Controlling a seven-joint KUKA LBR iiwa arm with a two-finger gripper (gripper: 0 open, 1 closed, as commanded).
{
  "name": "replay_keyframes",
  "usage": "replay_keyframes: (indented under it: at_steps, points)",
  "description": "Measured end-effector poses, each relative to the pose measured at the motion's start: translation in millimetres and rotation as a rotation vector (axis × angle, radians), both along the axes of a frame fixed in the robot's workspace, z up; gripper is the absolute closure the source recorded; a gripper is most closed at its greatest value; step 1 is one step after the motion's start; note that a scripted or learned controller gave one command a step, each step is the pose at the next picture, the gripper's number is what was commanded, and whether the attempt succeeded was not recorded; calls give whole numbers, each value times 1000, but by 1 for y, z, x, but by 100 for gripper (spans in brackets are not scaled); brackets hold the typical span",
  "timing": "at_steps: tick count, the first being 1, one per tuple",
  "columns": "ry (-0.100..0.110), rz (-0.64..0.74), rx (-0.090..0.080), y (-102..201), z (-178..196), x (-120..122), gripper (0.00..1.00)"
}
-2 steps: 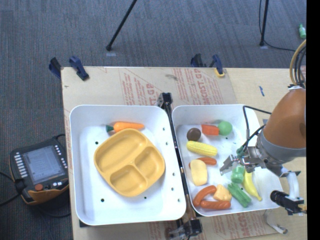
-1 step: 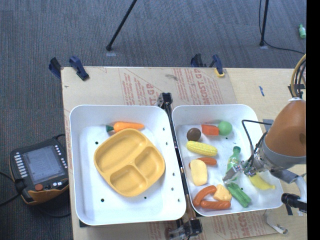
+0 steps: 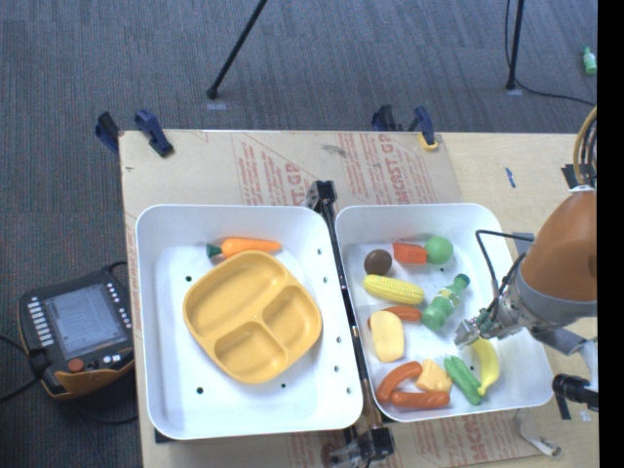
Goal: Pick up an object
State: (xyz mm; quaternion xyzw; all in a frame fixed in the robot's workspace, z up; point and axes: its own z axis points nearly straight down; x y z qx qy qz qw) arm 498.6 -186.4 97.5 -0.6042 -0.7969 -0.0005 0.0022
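Note:
The right bin (image 3: 409, 209) holds several toy foods: a green bottle (image 3: 445, 302), a banana (image 3: 487, 365), a corn cob (image 3: 394, 289), a green ball (image 3: 439, 250), a brown ball (image 3: 377, 261), a pale yellow piece (image 3: 387, 335), a green pod (image 3: 462, 378) and red sausages (image 3: 400, 378). My gripper (image 3: 471, 333) reaches in from the right and hangs low over the bin's right half, between the bottle and the banana's upper end. I see nothing held in it.
The left bin (image 3: 166, 359) carries a yellow divided plate (image 3: 252, 315) and a carrot (image 3: 248, 247) behind it. A black divider (image 3: 336, 261) separates the bins. Clamps (image 3: 421, 125) sit on the bench's far edge. A teach pendant (image 3: 73, 330) lies on the floor at left.

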Motion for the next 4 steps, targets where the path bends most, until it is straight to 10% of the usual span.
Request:
replay_keyframes:
  at_steps: [1,2,3,4]
  points:
    - [-1,-142,-2,61,79,6,100]
    - [-2,-343,-4,52,236,-22,100]
    - [-4,253,-4,73,317,-19,100]
    - [-4,718,-2,101,202,-23,100]
